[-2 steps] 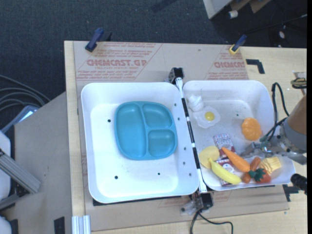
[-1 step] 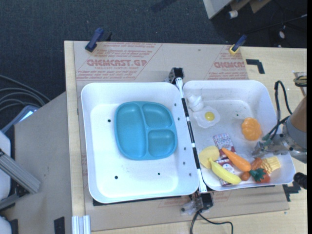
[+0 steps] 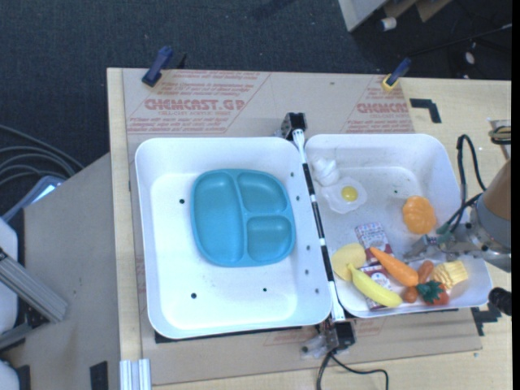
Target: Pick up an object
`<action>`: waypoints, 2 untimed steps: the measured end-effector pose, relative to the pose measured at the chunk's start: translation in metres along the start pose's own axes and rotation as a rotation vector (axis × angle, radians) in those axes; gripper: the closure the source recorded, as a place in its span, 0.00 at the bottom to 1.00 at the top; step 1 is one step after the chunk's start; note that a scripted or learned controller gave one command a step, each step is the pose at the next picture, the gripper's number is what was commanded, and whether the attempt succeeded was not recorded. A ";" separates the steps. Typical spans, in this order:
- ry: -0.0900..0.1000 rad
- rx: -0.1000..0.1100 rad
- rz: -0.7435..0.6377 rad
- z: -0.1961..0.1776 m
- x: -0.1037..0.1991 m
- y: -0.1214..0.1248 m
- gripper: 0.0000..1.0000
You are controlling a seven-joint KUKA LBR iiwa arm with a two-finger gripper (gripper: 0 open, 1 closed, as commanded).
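**A:** Where is your arm right now?

**B:** Your arm (image 3: 497, 210) comes in at the right edge, and the end effector (image 3: 443, 246) sits low over the near right part of the right bin (image 3: 382, 143), among the toy food. I cannot tell you whether it is released or clenched (the tips are too small and cluttered to read).

**A:** And what is there for you to pick up?

**B:** In that bin you have a fried egg (image 3: 346, 194) toward the far left, an orange fruit (image 3: 419, 214) right of it, and a crowd along the near wall: a carrot (image 3: 396, 267), a banana (image 3: 374, 288), a yellow round piece (image 3: 348, 257) by the left wall, a pale yellow piece (image 3: 452, 274) just beside the end effector, and a small printed packet (image 3: 370, 235). The left bin (image 3: 158, 218) holds a blue divided plate (image 3: 241, 216), lying flat near its middle. Both bins rest on your counter (image 3: 203, 100).
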State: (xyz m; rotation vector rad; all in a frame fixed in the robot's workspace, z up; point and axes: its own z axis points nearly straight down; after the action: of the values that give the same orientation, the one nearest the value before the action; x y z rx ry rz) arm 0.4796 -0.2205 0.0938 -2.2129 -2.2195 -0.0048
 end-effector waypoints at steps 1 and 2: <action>-0.002 -0.002 0.001 -0.010 -0.001 0.000 1.00; -0.002 -0.002 0.001 -0.010 -0.001 0.000 0.00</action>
State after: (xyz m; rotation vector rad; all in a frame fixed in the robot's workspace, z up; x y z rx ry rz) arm 0.4798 -0.2211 0.1036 -2.2160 -2.2203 -0.0042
